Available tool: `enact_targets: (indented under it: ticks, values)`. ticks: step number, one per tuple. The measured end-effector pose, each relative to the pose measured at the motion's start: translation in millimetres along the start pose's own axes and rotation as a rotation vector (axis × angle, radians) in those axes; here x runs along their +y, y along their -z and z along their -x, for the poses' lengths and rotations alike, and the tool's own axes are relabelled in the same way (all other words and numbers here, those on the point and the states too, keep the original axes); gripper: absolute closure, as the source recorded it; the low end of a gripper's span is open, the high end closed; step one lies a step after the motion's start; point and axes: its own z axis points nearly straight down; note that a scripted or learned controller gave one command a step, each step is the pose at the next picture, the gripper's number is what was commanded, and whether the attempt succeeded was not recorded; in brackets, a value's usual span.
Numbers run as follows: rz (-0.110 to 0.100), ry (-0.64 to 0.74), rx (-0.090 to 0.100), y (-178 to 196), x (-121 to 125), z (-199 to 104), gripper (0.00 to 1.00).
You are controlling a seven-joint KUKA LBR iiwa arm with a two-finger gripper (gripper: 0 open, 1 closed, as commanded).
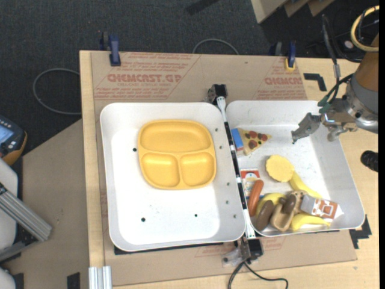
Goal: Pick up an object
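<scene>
My gripper (317, 131) hangs over the upper right part of the right bin (349, 179), open, with nothing between its fingers. Below and left of it lie toy foods: a pizza slice (255, 138), a blue piece (236, 140), a flat yellow round (280, 168), a red sausage (255, 192), a brown piece (284, 209), yellow bananas (302, 221) and a small white and orange carton (322, 208). The nearest one, the pizza slice, lies well apart from the left finger.
The left bin (120, 185) holds a yellow divided plate (177, 153). A black clip (217, 93) sits where the bins meet at the back. Blue clamps (113, 48) pin the cardboard base at its far edge.
</scene>
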Motion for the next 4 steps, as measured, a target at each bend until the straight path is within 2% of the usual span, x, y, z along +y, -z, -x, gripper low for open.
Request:
enact_targets:
  ticks: [1,2,3,4]
  values:
    - [-0.010,0.007,0.004,-111.2,39.2,-59.8,0.00]
    - [-0.009,-0.004,0.001,-165.1,16.9,-18.7,0.00]
    - [0.002,-0.001,0.000,-150.6,20.4,-21.3,1.00]
    - [0.001,-0.001,0.000,-151.3,20.2,-21.4,0.00]
